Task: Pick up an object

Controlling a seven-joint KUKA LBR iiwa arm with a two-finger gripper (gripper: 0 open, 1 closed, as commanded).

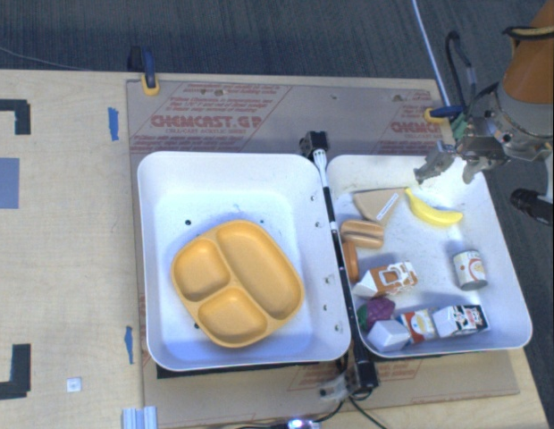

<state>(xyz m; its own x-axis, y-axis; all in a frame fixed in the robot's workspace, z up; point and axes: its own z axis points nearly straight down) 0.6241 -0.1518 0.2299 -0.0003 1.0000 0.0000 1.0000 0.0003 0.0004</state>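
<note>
A pale wooden bench (62, 266) carries a brown sheet printed with red lettering (205, 114), and on that sheet two shallow white bins sit side by side, touching along a black hinge-like strip between them. Beyond the bench's far edge the floor is dark blue-grey carpet (259, 16), crossed by a thin pale cable. Blue tape marks and black corner brackets dot the bench on the left. The left bin (170, 186) holds a yellow three-compartment tray (237, 281), lying slightly askew near the bin's near side. The right bin (509, 266) holds a scatter of toy food: a tan wedge (377, 203) near the far-left corner, a yellow banana (433, 212) just beside it, a hot dog (360, 234) against the left wall, a small can (470, 268) toward the right, an orange-and-white carton (393, 280), a purple piece (379, 310), and two small cartons (438, 322) along the near wall. The gripper (449, 170) hangs over the far side of the right bin, just above and beyond the banana; its two fingers appear spread apart with nothing between them, though glare on the white bin makes this hard to confirm. The arm's orange band (532, 74) shows at the right.
</note>
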